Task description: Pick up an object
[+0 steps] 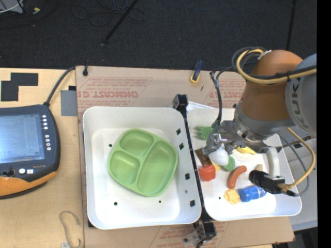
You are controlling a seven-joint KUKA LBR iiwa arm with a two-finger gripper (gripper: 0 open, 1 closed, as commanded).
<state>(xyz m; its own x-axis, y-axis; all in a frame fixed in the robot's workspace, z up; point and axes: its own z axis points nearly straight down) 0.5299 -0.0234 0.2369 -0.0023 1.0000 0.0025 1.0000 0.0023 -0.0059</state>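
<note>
The left bin [98, 138] holds a green tray [143, 161]; the right bin [289, 208] holds the toys, a red block [207, 172] at 9 o'clock, a sausage [236, 176] at centre and a blue piece [252, 193] at 5. The step looks like the descent to grasp: the arm [269, 92] bends steeply down from 3 o'clock, its pincer [218, 148] low over a white toy [220, 157]. How wide the pincer stands I cannot tell, so next it must close on the toy and lift
</note>
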